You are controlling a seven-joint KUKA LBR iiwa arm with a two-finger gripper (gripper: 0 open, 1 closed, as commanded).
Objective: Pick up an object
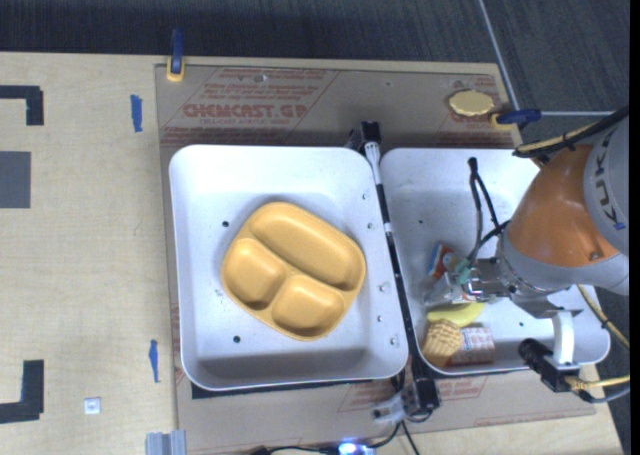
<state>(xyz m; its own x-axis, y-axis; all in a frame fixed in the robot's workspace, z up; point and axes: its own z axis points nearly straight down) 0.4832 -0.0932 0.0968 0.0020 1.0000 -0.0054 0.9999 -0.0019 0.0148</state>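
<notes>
Near edge, right bin (440, 168): waffle cone (443, 340) by the front-left corner, a small pink-red packet (477, 344) just beside it on the right, a yellow piece (455, 312) touching the cone's far side. Above those, a clear wrapper w/ red-blue item (441, 265). Gripper (463, 283) is low over this cluster, arm coming in from the right; can't tell how it's set or if it has anything. Left bin (190, 243): yellow three-part tray (291, 269), upside down, mid-bin. Far side of the surface (70, 243), behind the right bin: tan disc (471, 102).
</notes>
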